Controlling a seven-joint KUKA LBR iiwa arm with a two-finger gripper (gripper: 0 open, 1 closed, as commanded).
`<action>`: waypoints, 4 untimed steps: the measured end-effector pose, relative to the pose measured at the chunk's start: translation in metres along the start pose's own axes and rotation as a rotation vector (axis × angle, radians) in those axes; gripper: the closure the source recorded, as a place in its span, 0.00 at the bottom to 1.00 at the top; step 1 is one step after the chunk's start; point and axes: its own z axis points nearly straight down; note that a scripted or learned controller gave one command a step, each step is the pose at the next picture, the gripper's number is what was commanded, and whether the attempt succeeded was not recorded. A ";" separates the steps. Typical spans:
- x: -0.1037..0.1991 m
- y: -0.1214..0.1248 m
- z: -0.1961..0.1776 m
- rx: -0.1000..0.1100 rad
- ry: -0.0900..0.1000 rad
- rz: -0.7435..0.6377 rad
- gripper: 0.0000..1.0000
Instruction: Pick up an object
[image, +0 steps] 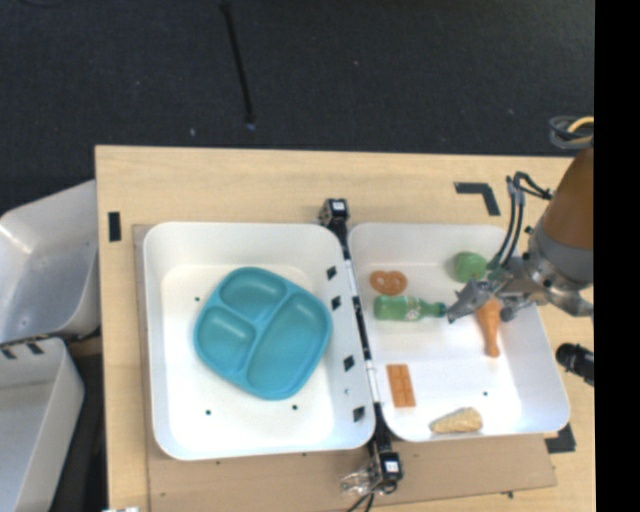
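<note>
Because your gripper (478, 300) hangs low over the right bin (520, 400), the nearest thing to take is the orange carrot (491, 328), which lies just below and right of the fingertips with its long axis running nearly up and down the view. Whether the fingers are spread or closed I cannot tell (they blur into dark metal there), and nothing shows between them. Mind the green bottle (408, 310) lying crosswise just left of the tips and the green ball (467, 265) close above; the brown pretzel (389, 283), orange block (400, 385) and tan bread piece (456, 422) sit farther off, and the blue divided plate (262, 332) is in the left bin (170, 400).
</note>
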 end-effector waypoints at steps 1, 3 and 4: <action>0.000 0.003 -0.006 -0.012 -0.002 -0.003 0.00; 0.003 -0.003 0.083 -0.009 -0.003 0.001 0.00; 0.002 -0.003 0.114 -0.010 -0.004 0.003 0.00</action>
